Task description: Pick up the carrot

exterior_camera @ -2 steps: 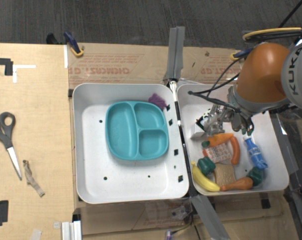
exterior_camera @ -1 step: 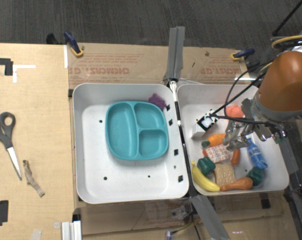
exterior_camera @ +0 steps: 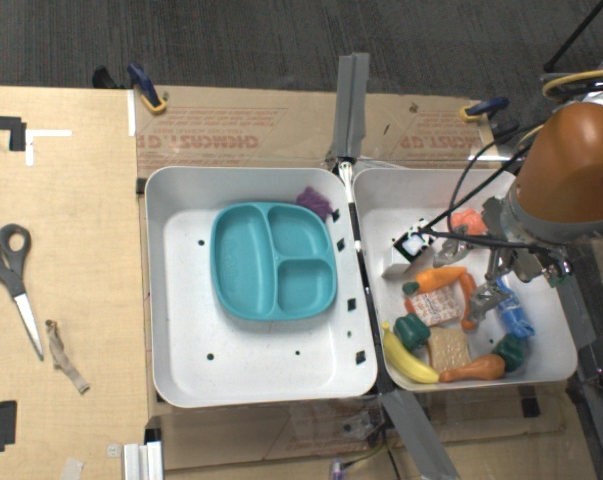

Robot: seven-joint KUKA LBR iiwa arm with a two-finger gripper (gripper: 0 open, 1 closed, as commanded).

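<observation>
Camera view: the grey arm (exterior_camera: pixel 566 168) reaches in from the right over the right bin (exterior_camera: pixel 381 193), its gripper (exterior_camera: pixel 496 290) hanging low above a heap of toy food. The carrot (exterior_camera: pixel 439 278) lies near the middle of that heap, just left of the gripper, green top pointing left, with a banana (exterior_camera: pixel 409 360) nearer the front. Whether the jaws stand wide or narrow cannot be told. The approach looks under way; next comes a small shift left and down onto the carrot.
</observation>
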